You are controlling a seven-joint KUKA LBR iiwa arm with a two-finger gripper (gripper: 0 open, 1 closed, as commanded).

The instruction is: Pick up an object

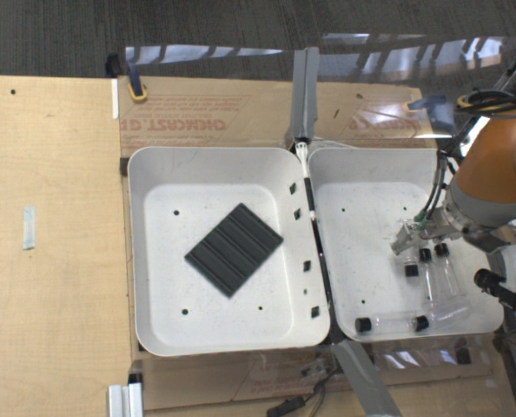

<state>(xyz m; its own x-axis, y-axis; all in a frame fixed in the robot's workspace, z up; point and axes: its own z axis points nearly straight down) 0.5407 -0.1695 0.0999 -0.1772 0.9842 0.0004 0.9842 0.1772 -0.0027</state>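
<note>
Overhead: gripper (412,237) low inside right bin (362,189), well apart from dark ridged slab (234,248) lying flat in left bin (154,189).
Cannot tell gripper's state. Risks coming up empty, working the wrong bin; flat slab offers little edge.

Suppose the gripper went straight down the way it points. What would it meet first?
Probably the bare white floor of the right bin, since the gripper hangs over it. Depth is unclear. The ribbed black block lies in the left bin.
</note>
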